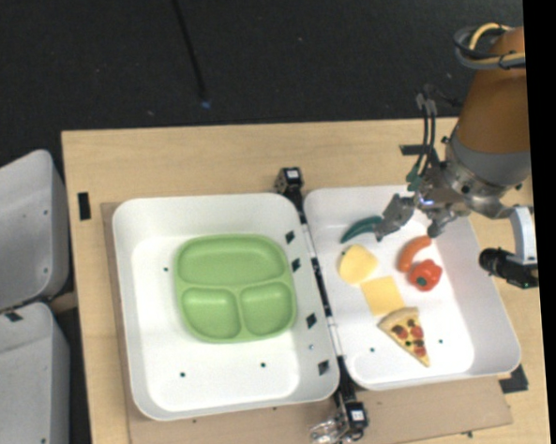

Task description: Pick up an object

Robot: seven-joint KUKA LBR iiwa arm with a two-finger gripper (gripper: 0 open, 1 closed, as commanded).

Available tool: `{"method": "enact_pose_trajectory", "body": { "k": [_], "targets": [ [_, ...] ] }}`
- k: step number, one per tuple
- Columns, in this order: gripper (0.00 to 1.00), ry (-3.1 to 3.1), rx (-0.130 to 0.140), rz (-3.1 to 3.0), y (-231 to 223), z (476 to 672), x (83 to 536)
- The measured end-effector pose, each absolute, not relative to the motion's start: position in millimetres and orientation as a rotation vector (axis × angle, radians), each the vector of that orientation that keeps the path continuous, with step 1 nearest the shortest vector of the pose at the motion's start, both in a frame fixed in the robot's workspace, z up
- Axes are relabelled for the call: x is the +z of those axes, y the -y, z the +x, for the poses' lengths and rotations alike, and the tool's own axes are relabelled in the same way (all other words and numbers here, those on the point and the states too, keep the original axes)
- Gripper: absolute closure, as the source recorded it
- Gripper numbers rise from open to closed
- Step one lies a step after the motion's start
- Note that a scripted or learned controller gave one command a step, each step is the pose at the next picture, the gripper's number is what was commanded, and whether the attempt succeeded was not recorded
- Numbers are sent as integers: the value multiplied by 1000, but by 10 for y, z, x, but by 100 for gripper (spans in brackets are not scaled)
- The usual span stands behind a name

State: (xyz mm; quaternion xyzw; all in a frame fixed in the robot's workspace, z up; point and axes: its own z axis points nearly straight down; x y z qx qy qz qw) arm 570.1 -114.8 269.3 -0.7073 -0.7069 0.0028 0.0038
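Note:
My gripper (419, 217) hangs over the back of the right bin (487, 344), open, with nothing between its fingers. Its left finger (396, 215) is beside a dark green curved piece (360, 228). Just in front of the right finger lies an orange-red pepper (419, 262). A round yellow piece (356, 263), a flat yellow square (383, 294) and a pizza slice (406, 335) lie further forward in the same bin.
The left bin (156, 383) holds a green divided plate (233, 287). A black hinge strip (315, 289) runs between the two bins. The grey arm with its orange band (492, 119) comes in from the right, above the bin's back corner.

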Motion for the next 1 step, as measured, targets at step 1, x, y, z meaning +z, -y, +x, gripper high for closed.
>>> {"method": "enact_pose_trajectory", "body": {
  "k": [1],
  "targets": [
    [0,2223,1,-2219,1147,5717,2737]
  ]
}}
